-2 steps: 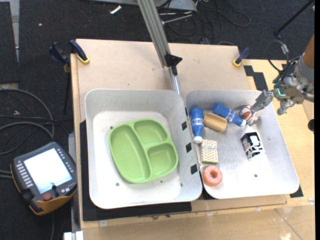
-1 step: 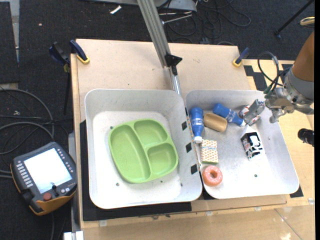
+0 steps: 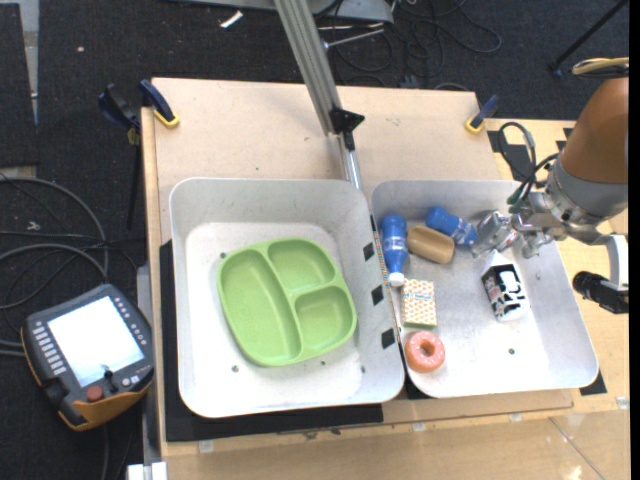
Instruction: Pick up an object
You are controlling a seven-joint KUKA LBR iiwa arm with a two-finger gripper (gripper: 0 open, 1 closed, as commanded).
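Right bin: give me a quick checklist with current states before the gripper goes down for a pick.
1. Gripper over the right bin: ok.
2. Gripper holding nothing: cannot tell.
3. Nearest target free of neighbours: not ok, blue piece touches tan block.
4. Black-and-white carton standing alone: ok.
5. Donut away from bin edge: not ok, near the divider.
6. Green tray out of the way in left bin: ok.

Two bins side by side on the bench.
Left bin (image 3: 190, 268) holds a tray (image 3: 288, 300). Right bin (image 3: 560, 358) holds a bottle (image 3: 394, 245) at its left wall, sponge (image 3: 418, 303) and donut (image 3: 427, 351) below it, can (image 3: 504, 292) further right.
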